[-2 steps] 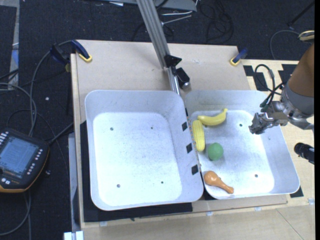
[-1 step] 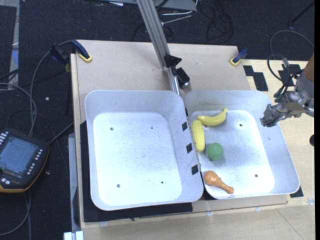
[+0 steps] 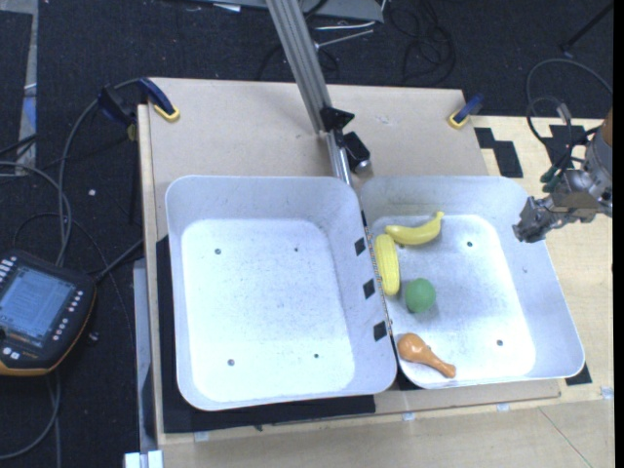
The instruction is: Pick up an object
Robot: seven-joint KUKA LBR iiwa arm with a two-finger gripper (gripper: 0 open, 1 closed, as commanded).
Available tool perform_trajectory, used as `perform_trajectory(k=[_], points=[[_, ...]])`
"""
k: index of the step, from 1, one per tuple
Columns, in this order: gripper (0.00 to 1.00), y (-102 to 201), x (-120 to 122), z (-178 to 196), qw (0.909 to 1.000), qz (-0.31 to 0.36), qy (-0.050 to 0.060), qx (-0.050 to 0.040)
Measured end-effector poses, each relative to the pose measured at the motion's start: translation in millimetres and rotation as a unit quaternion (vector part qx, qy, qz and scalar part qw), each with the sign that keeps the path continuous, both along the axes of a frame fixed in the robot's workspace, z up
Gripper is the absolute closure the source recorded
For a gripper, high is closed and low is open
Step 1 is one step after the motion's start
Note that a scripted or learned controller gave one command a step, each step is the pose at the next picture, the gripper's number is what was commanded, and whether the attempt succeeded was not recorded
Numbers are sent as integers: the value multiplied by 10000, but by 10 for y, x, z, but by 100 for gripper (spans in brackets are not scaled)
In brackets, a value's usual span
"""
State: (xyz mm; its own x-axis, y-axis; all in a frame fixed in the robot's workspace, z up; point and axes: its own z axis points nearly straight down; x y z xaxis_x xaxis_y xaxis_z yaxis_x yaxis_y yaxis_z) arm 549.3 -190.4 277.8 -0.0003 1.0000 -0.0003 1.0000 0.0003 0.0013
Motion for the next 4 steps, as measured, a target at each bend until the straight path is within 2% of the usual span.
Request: perform_trajectory(k=[1,3,4], points=[[100,573,176,5,10000,19,6,1],[100,1645,533,-275,10000,18,14,6],[100,2163,593,-290,10000,21,9,7]])
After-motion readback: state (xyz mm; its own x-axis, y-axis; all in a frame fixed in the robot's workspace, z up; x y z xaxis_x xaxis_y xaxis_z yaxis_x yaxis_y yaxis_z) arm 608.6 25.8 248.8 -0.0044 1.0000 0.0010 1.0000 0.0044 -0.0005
